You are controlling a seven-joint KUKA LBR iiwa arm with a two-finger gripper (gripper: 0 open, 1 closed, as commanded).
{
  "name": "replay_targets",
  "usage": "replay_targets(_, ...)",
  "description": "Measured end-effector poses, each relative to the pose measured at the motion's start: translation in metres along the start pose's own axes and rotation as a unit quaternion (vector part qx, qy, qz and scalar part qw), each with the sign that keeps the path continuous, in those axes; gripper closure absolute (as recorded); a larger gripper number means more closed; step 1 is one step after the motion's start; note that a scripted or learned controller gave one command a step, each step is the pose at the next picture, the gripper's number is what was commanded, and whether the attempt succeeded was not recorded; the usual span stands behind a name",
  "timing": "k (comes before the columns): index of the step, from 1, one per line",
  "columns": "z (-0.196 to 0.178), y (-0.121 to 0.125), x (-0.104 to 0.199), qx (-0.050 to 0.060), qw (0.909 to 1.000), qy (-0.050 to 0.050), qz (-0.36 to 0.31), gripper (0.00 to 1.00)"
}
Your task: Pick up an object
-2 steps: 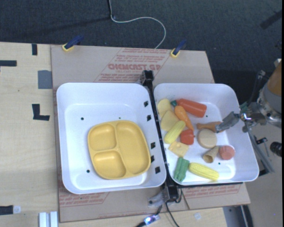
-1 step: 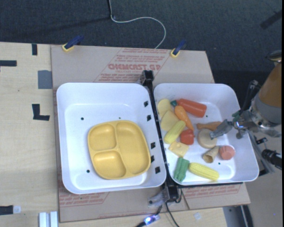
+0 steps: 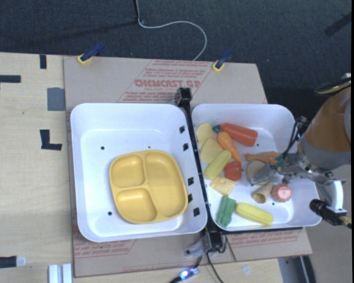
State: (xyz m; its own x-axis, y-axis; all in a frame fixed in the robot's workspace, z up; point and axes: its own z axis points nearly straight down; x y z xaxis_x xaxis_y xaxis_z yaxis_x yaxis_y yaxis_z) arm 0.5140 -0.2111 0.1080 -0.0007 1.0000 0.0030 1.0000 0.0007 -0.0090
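Right white bin [image 3: 283, 114] of toy food, arm's fingers [image 3: 270, 173] low among it.

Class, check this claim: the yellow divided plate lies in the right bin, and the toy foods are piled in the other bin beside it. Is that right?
Not quite. The camera view shows the yellow divided plate lying in the left bin, not the right one. The toy foods, such as the corn cob and red pepper, are piled in the right bin beside it.

I see toy foods crowding my right bin [image 3: 283, 115]: red pepper [image 3: 239, 134], carrot [image 3: 227, 144], tomato [image 3: 233, 171], corn cob [image 3: 253, 213] lying flat near front wall.
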Motion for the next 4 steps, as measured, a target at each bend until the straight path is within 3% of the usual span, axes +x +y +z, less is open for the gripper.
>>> replay_targets(1, 0.025, 0.000, 0.001, -0.003, 1.0000, -0.002, -0.001, 0.00)
replay_targets(2, 0.014, 0.001, 0.000, -0.004, 1.0000, -0.003, 0.000, 1.00)
replay_targets(4, -0.073, -0.002, -0.002, -0.005, 1.0000, -0.002, 0.000, 1.00)
